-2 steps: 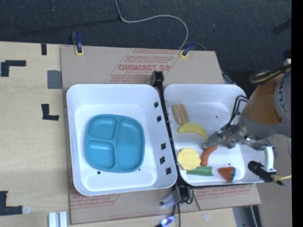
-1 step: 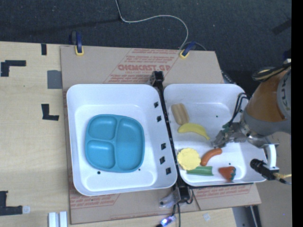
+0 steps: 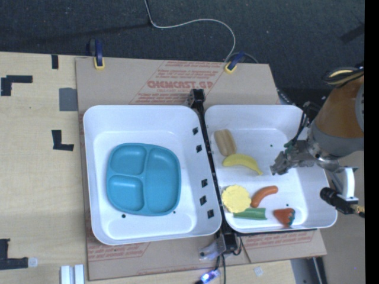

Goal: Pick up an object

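Banana (image 3: 243, 162) — a toy, likely light, stiff and smooth-skinned — lies mid-floor in the right bin (image 3: 269, 112), best pinched across its thick middle, with the gripper (image 3: 282, 163) just beside its tip; how far open the tool is, and whether it holds anything, cannot be told. A bread roll (image 3: 225, 142) crowds it closely, while the yellow disc (image 3: 235, 199), sausage (image 3: 264, 194), green pod (image 3: 249, 214) and red piece (image 3: 284, 216) lie nearer the front wall — the blue tray (image 3: 144, 178) sits apart in the left bin (image 3: 95, 158).

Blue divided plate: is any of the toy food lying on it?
No. The blue divided plate sits alone in the left bin, while the banana and the other food lie in the right bin.
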`<state>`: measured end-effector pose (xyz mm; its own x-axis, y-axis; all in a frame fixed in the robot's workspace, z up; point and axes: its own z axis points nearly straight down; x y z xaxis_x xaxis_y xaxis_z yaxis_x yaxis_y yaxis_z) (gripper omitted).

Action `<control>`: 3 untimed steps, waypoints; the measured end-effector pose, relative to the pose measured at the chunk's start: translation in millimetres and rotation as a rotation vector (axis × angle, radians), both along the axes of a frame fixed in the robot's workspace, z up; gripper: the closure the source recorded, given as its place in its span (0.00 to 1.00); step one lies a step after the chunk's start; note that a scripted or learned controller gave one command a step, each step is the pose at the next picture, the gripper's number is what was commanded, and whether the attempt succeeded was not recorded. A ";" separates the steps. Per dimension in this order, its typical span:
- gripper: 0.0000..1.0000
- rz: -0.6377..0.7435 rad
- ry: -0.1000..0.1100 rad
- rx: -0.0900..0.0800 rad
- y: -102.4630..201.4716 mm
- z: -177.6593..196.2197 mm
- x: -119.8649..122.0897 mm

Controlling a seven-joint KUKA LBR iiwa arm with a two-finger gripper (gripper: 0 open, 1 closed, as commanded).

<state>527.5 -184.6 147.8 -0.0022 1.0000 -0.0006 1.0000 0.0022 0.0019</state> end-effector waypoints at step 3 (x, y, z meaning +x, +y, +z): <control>1.00 0.003 0.003 0.001 45.9 80.8 11.3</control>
